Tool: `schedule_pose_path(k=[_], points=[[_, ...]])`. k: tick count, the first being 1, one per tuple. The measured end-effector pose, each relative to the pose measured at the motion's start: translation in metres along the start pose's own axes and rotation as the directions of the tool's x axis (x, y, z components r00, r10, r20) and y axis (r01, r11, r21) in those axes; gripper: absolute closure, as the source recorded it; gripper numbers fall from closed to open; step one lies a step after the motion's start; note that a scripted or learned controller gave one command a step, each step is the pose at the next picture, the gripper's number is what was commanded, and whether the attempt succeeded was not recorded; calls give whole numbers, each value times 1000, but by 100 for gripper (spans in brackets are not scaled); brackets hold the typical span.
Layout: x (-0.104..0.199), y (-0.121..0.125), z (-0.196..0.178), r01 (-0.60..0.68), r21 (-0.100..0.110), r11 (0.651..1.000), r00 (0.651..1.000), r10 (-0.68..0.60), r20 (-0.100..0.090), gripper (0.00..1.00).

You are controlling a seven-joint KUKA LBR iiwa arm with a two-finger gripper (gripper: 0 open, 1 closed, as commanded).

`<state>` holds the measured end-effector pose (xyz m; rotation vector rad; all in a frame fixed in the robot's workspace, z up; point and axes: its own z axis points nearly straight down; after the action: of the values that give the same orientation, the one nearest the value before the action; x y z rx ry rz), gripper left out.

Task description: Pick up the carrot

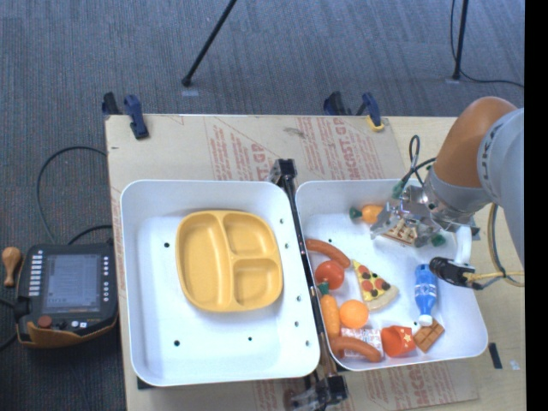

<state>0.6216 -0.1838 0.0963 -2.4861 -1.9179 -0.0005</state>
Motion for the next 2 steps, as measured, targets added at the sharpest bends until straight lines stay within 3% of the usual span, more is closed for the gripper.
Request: schedule_pose_path(k=[1, 2], points=[[44, 11, 9, -193, 2, 981, 981, 193, 1, 0], [28, -66, 9, -38, 2, 999, 999, 38, 0, 0]])
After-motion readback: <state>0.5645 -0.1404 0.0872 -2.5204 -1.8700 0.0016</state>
